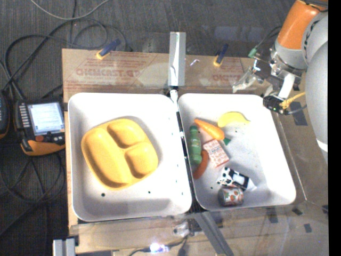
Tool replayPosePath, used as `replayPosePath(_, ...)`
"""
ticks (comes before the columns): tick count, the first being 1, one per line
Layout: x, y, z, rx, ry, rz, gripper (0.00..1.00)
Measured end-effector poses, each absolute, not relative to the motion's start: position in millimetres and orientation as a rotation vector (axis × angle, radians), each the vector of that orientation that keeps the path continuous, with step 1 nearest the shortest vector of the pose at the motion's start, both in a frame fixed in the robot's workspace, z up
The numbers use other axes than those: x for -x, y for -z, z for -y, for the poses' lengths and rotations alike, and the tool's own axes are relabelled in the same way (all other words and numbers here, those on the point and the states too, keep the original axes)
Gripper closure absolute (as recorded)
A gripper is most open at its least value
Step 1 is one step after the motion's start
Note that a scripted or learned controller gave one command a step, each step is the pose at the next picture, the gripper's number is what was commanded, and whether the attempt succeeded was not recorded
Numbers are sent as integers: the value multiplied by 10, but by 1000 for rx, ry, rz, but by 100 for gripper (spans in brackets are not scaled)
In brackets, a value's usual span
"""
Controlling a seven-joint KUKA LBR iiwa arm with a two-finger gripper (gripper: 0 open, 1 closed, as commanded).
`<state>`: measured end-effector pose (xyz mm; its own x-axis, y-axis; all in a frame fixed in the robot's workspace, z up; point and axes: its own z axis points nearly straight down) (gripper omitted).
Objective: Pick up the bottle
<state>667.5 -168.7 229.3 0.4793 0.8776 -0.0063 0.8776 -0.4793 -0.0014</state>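
1. The green bottle (195, 144) lies in the right bin (277, 159), close to its left wall. A carrot (209, 128), a small red box (216, 153) and a brown sausage (201, 166) crowd around it.
2. That could go badly. I think the hand (262, 78) might grab a neighbour, or bump the wall.
3. The hand hangs past the right bin's far right corner, well apart from the bottle.
4. I cannot tell if the hand is open or closed.

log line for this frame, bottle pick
stage: approach | gripper: above right bin's far right corner | green bottle: lying at right bin left wall, untouched
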Motion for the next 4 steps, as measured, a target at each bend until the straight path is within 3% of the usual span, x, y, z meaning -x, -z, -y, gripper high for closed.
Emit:
replayPosePath(1, -6398, -2271, 2089, -2568, 8, -1807, 0)
replayPosePath(2, -6045, -2169, 2167, -2550, 8, -1834, 0)
replayPosePath(3, -6048, -2252, 2158, -2550, 10, -1837, 100)
replayPosePath(4, -6048, -2251, 2158, -2550, 10, -1837, 0)
